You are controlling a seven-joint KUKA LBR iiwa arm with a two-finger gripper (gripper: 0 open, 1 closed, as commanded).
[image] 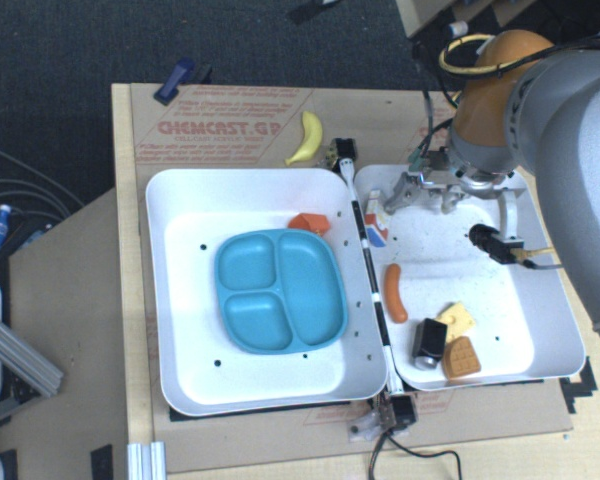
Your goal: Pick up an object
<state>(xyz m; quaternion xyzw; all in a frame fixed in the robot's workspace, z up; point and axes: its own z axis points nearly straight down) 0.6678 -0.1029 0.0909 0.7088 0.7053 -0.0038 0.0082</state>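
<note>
Hovering over the right bin (540, 353) far-left corner, gripper (432, 190); finger state can't tell. Sausage (395, 294) by that bin's left wall, black block (429, 341) and crackers (460, 356) near its front edge. Blue divided plate (280, 290) centre of left bin (180, 368), orange piece (311, 223) touching the plate's far edge. Banana (306, 138) on bench (220, 128) beyond the bins.

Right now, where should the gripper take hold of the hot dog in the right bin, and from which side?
Probably from above, across the middle of the hot dog. It lies flat and narrow, nearly lengthwise along the right bin wall, so fingers should close across its short width.
</note>
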